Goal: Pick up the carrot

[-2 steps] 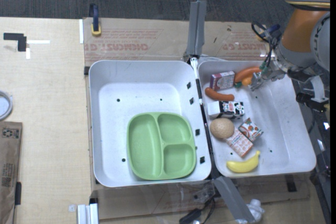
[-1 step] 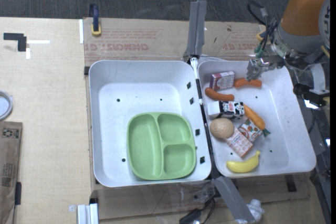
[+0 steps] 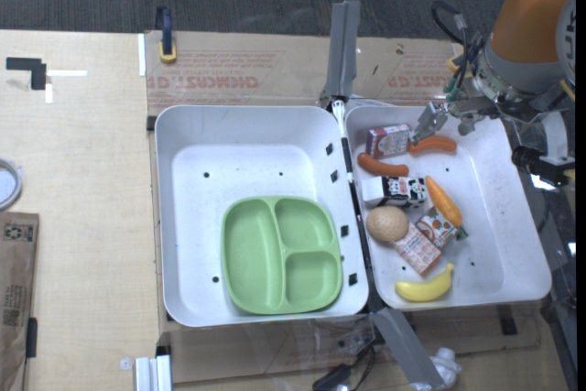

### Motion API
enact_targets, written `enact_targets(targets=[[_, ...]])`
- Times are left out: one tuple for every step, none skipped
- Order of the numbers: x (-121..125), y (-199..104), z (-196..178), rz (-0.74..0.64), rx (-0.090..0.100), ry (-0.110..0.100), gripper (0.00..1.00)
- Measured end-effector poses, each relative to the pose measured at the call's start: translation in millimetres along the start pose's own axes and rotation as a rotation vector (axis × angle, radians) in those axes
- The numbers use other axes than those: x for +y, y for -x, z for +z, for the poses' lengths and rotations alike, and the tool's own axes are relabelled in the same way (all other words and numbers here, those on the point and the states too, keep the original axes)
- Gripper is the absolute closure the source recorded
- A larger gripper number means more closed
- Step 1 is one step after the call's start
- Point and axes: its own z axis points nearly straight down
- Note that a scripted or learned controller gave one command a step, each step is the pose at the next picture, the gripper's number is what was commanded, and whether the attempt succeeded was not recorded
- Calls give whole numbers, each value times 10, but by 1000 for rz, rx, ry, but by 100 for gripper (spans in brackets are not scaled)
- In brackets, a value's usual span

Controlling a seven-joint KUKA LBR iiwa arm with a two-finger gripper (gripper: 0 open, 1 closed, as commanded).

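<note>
Below and slightly right of your gripper (image 3: 430,116), jaw state unreadable, the carrot (image 3: 443,200) lies apart, long axis running diagonally down-right.

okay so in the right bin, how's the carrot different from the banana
The carrot is orange and tapered; the banana is yellow and curved. The carrot lies slantwise near the bin's middle, against a small carton; the banana lies almost crosswise near the front wall, touching nothing else. The carrot is nearer the gripper, which hangs over the far end. Both lie flat in the right bin.
</note>
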Motion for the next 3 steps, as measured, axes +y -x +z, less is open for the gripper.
enact_targets(targets=[[-355, 550, 1077, -247, -8, 17, 0], [-745, 307, 1133, -290, -19, 31, 0], [-713, 294, 991, -290, -18, 38, 100]])
